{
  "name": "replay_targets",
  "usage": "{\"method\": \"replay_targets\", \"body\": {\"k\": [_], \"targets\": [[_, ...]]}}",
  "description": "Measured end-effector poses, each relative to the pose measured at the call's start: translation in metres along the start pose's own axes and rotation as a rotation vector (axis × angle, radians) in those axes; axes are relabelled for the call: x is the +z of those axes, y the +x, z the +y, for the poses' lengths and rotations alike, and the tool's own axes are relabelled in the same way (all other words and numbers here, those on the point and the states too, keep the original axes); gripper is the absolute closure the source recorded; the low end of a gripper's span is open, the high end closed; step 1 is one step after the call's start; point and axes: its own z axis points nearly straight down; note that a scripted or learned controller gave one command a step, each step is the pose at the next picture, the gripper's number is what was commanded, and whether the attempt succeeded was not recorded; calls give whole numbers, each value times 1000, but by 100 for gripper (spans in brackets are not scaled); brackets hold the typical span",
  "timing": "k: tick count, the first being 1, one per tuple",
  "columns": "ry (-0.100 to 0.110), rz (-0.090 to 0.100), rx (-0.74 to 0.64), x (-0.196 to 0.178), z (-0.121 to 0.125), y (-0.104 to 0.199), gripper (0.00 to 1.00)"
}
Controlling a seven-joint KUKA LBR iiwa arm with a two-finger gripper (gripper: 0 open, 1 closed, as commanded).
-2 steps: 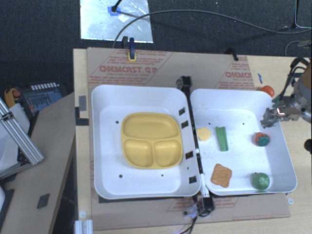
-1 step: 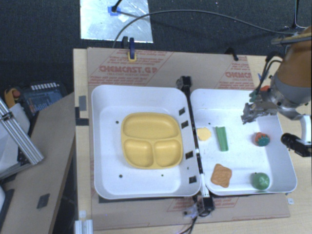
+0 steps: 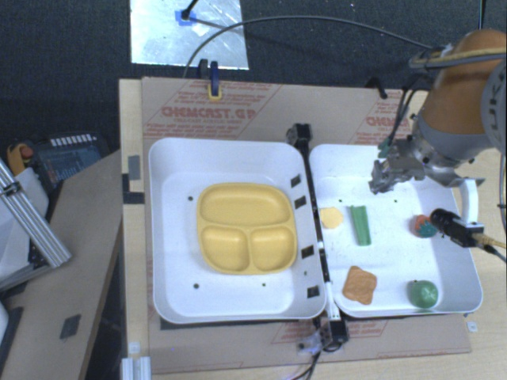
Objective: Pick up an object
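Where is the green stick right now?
The green stick lies in the right bin, near its left side, just right of the pale yellow piece and above the orange piece.

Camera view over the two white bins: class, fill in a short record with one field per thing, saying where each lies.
left bin: holds yellow divided tray
right bin: holds five small items
pale yellow disc: near the divider
green stick: beside the disc
orange-brown piece: front left
green ball: front right
orange-and-teal item: right side
hand: over the bin's rear, nothing seen held
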Motion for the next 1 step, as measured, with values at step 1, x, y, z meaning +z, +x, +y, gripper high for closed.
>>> {"method": "replay_targets", "body": {"k": [1], "targets": [[0,1,-1,12,21,51,100]]}}
